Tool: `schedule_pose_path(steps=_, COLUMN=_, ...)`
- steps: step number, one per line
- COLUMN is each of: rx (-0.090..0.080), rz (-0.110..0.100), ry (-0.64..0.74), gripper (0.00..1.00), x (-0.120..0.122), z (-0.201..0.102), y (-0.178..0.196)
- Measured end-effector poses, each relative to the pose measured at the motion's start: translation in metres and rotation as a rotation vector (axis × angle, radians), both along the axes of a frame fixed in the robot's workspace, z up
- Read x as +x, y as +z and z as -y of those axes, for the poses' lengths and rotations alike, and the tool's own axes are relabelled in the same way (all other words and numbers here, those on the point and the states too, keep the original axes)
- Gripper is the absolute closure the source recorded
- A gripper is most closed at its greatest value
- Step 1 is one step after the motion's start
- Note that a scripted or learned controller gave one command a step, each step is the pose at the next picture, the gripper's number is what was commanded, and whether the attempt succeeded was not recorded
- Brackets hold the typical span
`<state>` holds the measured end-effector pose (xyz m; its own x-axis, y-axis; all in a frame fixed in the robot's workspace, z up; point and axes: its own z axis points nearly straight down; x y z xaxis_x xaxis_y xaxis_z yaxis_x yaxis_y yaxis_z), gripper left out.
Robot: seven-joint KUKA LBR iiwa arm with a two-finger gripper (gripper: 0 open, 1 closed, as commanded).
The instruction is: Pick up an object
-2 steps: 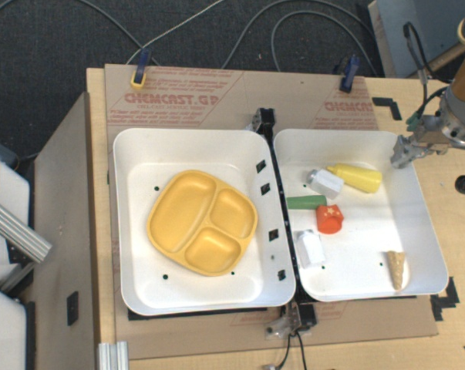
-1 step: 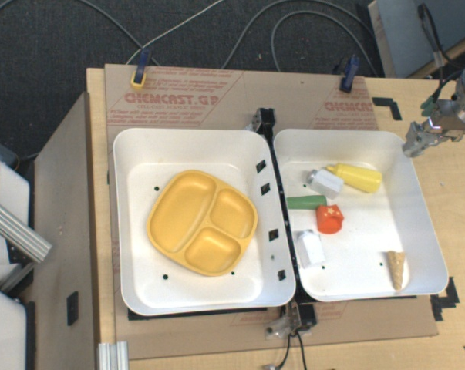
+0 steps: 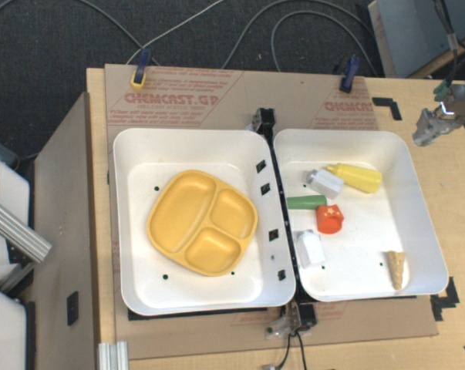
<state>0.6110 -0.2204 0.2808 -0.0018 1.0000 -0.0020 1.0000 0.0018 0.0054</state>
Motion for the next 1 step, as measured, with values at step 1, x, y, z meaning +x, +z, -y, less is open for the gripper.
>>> schedule_pose_path(steps=1, rx=0.004, rz=-0.007, ry=0.003, gripper=1.0, x=-0.0086, z=-0.0459, y=0.0024)
